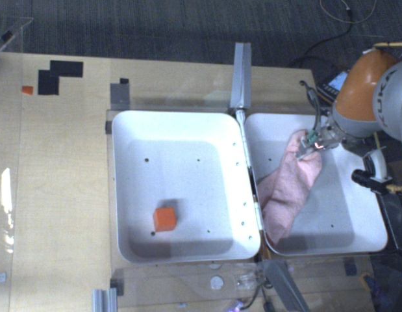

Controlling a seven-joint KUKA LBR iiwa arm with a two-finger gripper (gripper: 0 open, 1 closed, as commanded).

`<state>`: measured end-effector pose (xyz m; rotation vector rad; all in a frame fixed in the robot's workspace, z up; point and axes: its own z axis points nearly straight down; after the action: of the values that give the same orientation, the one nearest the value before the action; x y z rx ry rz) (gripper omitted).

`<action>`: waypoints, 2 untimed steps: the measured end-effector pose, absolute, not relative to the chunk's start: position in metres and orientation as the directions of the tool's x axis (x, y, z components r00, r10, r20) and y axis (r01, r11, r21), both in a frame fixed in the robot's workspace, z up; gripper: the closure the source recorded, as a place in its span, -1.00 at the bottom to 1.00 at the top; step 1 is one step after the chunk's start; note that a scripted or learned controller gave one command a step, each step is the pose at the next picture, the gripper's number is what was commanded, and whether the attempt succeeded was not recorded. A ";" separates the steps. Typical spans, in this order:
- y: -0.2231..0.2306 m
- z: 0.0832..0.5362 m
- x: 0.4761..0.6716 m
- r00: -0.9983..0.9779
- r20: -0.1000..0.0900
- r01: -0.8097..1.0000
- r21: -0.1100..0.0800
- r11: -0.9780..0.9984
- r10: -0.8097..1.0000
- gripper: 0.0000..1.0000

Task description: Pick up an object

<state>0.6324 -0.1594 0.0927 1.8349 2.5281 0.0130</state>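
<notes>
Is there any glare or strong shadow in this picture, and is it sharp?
Camera view: bright glare streak on the bench at far left; soft shadows along the near walls of both white bins; the orange block looks slightly soft, and the pink cloth shows little texture.

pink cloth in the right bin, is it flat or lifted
Partly lifted: the pink cloth hangs from the gripper, lower end bunched on the right bin floor.

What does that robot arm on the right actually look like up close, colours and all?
The arm is bulky and rounded, with grey shells and a bright orange band above the wrist. It narrows to a small metal gripper with dark cables looping beside it. A tiny red and green glint shows at the gripper's tip.
</notes>
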 end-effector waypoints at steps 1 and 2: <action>-0.147 0.093 0.641 -0.402 -0.011 0.916 0.015 0.402 0.916 -1.00; -0.146 0.092 0.671 -0.470 -0.010 0.882 0.011 0.470 0.882 -1.00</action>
<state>0.6708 -0.1464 0.0915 1.6094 2.6813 0.0070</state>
